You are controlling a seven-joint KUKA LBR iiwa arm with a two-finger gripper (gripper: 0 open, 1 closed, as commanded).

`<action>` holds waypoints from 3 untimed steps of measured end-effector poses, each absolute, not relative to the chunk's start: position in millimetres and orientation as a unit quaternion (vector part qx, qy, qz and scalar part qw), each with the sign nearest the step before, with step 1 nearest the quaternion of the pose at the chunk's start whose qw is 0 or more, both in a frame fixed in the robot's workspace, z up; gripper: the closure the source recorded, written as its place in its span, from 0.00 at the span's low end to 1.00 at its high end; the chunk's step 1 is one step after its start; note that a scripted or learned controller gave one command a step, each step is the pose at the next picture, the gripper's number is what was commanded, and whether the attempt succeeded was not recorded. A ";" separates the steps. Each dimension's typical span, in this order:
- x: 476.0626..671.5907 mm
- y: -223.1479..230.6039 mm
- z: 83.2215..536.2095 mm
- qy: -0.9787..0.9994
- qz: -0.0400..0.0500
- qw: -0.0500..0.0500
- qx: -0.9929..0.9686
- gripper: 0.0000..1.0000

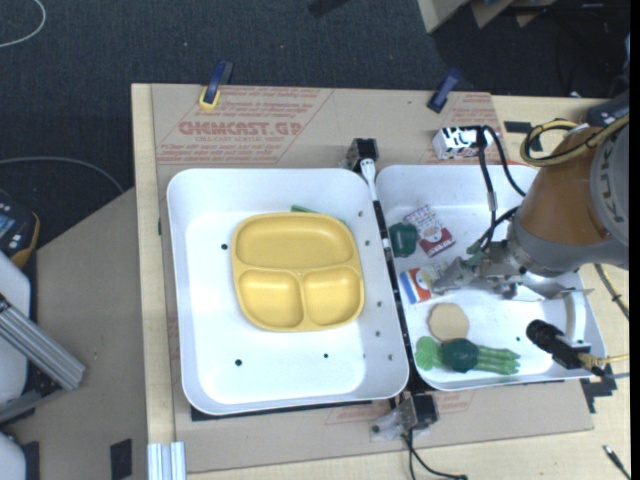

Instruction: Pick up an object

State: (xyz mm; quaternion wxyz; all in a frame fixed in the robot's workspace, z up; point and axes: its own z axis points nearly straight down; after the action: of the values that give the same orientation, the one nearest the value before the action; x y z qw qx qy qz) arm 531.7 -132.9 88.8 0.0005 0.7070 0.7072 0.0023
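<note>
In the camera view, the grey arm with its orange band reaches in from the right side and bends down into the right bin. The claw sits low over the middle of that bin and points toward the wall between the two bins. I cannot tell if the claw is spread or pressed together. I see nothing pinched in it.

Many small things lie around the claw, all in the same bin. The little card with red, white and blue on it is just beside the tip of the claw, on the side near the wall between the bins. I cannot tell if they touch. The tan round disc lies just below the claw, toward the front of the bench. Further that way, near the front wall of the bin, is the green toy, a dark ball with a light green stick. Above the claw, toward the back, are the red and white packet and the dark green lump, side by side.

Well apart from the claw, past the wall, is the left bin. The yellow plate with three sections lies in its middle.
</note>
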 end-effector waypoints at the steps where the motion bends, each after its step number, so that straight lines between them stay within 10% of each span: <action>1: 534.4 -132.0 101.2 0.707 0.006 0.004 0.707 1.00; 3: 537.1 -142.9 218.6 0.707 0.002 0.004 0.707 1.00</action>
State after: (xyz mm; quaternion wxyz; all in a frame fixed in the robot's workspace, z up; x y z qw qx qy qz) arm 537.1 -142.9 218.6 0.0037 0.7067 0.7075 0.0019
